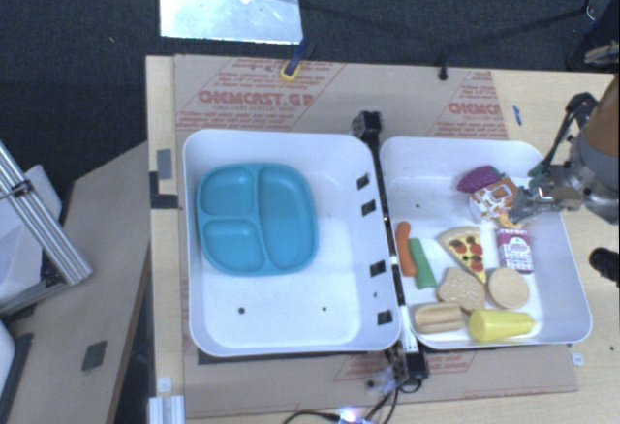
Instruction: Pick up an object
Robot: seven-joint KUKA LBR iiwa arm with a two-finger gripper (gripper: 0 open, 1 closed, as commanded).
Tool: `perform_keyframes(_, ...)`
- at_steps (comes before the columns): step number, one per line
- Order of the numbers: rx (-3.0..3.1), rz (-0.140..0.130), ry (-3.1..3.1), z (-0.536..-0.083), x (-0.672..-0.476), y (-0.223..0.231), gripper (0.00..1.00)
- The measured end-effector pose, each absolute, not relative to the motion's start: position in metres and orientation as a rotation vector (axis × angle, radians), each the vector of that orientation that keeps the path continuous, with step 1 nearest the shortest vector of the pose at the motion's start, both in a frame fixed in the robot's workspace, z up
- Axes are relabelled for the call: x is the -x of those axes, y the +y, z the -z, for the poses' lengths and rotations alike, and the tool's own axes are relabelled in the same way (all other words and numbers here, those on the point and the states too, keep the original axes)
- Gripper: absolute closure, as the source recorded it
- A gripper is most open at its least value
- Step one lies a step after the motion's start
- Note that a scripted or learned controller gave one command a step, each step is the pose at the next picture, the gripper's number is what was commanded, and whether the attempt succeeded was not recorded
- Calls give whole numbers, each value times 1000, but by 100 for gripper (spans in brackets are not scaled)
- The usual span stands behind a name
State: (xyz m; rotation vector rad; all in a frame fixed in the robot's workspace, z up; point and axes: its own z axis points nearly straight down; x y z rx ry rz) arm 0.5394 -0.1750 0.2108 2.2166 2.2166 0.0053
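White right bin [579,301] holds toy foods; the gripper [526,203] sits low beside an orange-and-white packet [492,196] there. Its grasp cannot be told. Nothing looks lifted yet.

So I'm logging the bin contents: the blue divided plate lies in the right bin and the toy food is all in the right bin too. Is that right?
Not quite. The camera view shows the blue divided plate in the left bin, not the right. The toy food, such as the pizza slice and carrot, is indeed all in the right bin.
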Motion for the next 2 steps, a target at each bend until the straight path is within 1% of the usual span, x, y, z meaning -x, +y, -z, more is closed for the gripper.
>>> perform_keyframes(1, -2214, -4, 2222, -226, -541, -175, 100)
perform_keyframes(2, -2210, -5, 2231, -235, -537, -126, 100)
